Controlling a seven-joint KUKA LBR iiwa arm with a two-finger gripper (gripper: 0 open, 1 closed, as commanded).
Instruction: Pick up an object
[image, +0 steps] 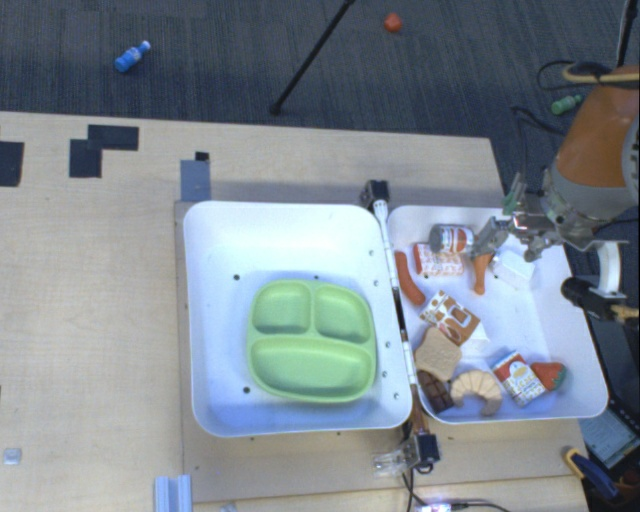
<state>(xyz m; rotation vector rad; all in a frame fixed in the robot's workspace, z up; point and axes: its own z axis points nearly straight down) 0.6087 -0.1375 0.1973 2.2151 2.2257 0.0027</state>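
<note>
The grey arm with its orange band (598, 130) enters from the right and hangs over the upper right part of the right-hand shallow white bin (570, 330). Its two-finger gripper (512, 232) sits low above the bin's upper area, beside a small orange carrot-shaped piece (481, 272) that stands tilted just below and left of it; whether the gripper is released, clenched or grasping anything cannot be told from this angle. Nothing is seen lifted clear of the bin. The items available for picking lie in this right bin: a small can with a red and white label (450, 240), a long red sausage-shaped piece (407, 279) along the left wall, a red and white patterned carton (451, 315), a tan slice of bread (438, 353), a beige croissant-shaped piece (478, 390), a small white and orange box (518, 379) and a red strawberry-shaped piece (552, 376) touching it. The left-hand white bin (215, 300) holds a light green divided plastic plate (312, 340).
</note>
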